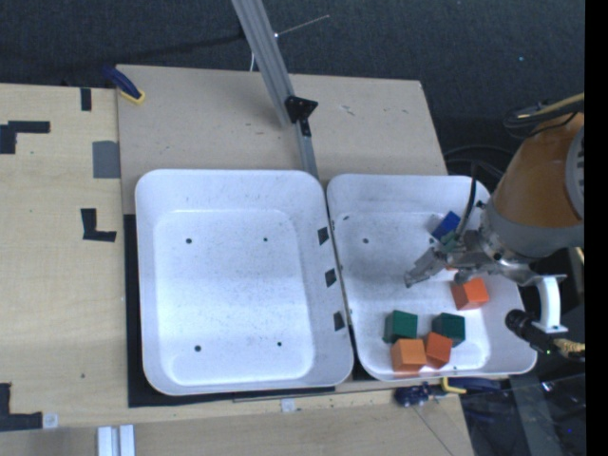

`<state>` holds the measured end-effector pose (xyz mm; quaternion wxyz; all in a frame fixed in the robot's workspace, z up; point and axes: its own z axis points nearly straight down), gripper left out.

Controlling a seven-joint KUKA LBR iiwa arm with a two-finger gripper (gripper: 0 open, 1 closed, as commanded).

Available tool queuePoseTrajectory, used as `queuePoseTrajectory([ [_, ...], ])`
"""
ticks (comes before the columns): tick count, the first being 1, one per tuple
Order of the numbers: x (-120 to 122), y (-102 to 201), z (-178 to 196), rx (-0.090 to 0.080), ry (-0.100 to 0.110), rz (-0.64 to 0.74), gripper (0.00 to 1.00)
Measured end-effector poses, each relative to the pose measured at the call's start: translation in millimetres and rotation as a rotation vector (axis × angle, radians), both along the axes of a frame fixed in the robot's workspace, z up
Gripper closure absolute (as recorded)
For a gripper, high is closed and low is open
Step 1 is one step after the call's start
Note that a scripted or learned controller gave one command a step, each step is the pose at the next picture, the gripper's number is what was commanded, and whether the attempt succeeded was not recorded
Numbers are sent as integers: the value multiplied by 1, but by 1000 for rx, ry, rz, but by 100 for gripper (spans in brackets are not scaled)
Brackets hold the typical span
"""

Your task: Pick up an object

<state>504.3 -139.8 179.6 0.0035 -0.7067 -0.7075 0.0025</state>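
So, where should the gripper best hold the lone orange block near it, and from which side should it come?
Probably from straight above, closing across two opposite flat sides of the orange block. It lies apart from the green and orange cluster, so the fingers have room. The gripper sits just to its left.

Two bins side by side on desk (218,122): left bin (152,255), right bin (380,198). In right bin: four blocks (423,338) clustered near front edge, one block (470,294) just behind them toward right, another block (446,224) farther back. End effector (423,272) over right bin's middle.
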Motion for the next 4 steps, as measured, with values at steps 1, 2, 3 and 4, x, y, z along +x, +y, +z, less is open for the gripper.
queuePoseTrajectory([
  [1, 3, 7, -47, 0, -2, 1, 0],
  [2, 2, 8, -90, -2, -5, 0, 0],
  [3, 2, 9, -79, 0, -4, 2, 100],
  [4, 8, -1, -25, -3, -12, 0, 100],
])
